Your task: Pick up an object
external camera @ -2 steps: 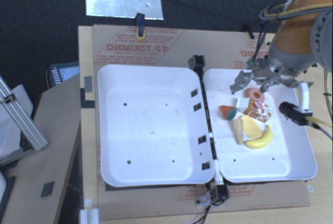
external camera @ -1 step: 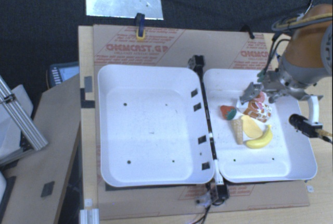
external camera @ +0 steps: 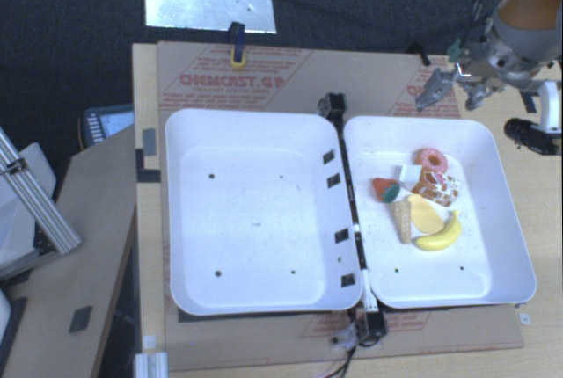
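Gripper above the toy pile, upper right of frame.
Whether its fingers are apart I cannot tell; banana and donut lie tightly clustered, so a grab may slip.

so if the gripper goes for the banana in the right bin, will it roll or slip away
The banana looks smooth and glossy, so it may slip between narrow fingers. Its curved shape lies flat on the bin, so it would more likely spin or slide than roll. It touches the yellow piece beside it, so a push would probably nudge that too.
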`<state>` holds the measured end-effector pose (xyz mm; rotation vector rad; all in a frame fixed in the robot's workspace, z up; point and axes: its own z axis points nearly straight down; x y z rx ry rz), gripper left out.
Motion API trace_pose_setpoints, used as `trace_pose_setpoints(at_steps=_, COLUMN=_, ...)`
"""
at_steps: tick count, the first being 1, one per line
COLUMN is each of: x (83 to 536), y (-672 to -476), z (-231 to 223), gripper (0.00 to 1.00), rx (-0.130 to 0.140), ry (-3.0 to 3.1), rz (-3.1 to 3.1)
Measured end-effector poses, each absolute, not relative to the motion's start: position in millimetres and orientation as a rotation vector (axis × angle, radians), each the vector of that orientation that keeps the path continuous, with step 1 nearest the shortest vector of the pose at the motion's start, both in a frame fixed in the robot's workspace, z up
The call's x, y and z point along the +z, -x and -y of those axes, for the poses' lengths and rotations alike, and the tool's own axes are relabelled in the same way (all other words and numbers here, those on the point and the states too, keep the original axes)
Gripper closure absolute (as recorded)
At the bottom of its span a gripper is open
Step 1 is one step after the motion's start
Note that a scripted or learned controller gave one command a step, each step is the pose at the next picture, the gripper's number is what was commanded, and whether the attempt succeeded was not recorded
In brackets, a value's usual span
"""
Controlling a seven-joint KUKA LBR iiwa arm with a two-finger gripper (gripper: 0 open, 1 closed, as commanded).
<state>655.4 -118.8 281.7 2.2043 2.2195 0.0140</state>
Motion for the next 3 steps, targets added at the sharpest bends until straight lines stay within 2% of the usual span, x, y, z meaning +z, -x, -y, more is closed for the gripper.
trace_pose_setpoints(at_steps=1, x=421.9, y=-670.4, z=94.7, gripper=0.0, rx=0.02, ry=-2.201, rz=-2.219)
trace_pose_setpoints(at_steps=2, x=544.4, y=-667.7, z=137.1, gripper=0.0, rx=0.013, ry=-2.211, rz=-2.208)
trace_pose_setpoints(at_steps=3, x=547.9, y=-668.7, z=134.1, gripper=1.0, rx=0.006, ry=-2.208, rz=-2.224)
